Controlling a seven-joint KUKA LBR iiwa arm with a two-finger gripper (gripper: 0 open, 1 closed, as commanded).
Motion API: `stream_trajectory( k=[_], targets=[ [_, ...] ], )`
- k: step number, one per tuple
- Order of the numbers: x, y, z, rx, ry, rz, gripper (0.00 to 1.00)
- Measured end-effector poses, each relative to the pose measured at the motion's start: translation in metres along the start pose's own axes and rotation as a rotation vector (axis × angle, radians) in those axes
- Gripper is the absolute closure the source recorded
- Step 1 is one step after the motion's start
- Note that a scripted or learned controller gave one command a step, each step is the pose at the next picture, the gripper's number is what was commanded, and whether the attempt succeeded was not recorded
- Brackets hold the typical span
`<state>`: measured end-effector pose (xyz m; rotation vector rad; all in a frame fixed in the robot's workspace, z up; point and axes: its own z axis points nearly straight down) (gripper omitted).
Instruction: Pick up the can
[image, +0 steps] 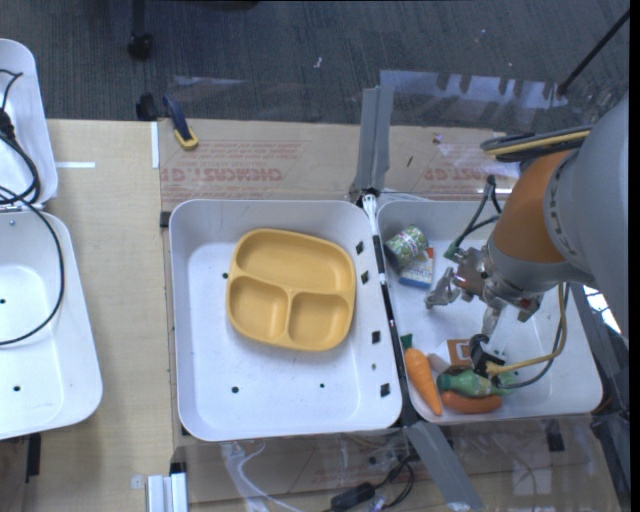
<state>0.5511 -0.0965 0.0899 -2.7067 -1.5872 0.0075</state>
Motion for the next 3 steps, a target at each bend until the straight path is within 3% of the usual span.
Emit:
stream_trajectory(
  k=[1, 2, 3],
  targets=[
    [-0.058, 0.065, -0.091, -0.005, 0.000, 0.063, 0.00],
    [-0.099, -0.031, -0.011, -0.001, 0.001, -0.091, 0.00],
    [-0.089, 0.040, -0.001, 0.000, 0.004, 0.045, 0.00]
  ],
)
